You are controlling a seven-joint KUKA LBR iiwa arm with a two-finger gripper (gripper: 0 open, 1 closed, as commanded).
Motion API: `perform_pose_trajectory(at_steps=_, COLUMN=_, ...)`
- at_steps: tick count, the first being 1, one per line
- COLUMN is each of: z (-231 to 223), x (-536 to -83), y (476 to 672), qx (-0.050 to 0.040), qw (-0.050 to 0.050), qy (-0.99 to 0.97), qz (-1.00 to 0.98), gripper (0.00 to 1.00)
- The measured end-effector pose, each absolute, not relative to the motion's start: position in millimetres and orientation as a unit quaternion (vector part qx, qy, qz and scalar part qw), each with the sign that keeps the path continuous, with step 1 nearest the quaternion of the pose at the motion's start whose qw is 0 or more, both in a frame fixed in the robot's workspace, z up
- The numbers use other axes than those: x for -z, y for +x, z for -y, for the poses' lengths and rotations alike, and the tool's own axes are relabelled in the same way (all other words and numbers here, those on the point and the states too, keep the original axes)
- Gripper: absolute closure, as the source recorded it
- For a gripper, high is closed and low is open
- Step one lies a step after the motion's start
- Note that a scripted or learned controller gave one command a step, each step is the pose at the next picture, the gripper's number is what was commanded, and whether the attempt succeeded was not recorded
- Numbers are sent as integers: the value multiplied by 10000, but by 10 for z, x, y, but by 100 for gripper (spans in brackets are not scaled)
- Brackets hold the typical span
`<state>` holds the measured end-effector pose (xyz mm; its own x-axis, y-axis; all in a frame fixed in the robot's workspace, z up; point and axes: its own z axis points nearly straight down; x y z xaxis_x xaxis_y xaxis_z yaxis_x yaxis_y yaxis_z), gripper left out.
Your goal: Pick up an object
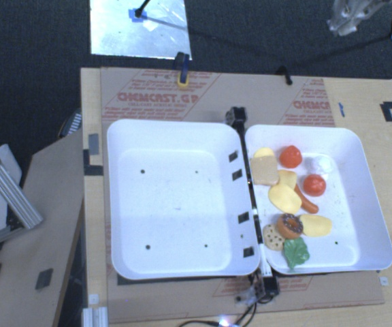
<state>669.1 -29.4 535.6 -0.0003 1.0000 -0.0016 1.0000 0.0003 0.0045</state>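
Claw (351, 11) hung way off past the table (182, 90), grip state unclear, toys (291, 199) heaped in the right bin (359, 203).

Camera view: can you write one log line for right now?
gripper: top right, away from bins | toy food: in right bin | pick: not begun

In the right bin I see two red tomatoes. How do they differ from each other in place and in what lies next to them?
The upper tomato lies nearer the bin's far wall; the lower tomato lies closer to the middle of the right bin.
The upper tomato sits beside the bread slice; the lower tomato sits by the sausage.
Both are red, round and look similar in size.
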Motion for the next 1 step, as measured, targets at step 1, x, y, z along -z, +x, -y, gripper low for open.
perform_pose_trajectory(at_steps=1, z=283, x=-5353, y=6685, qx=-9, qw=14, qy=7060, qz=-7082, gripper=0)
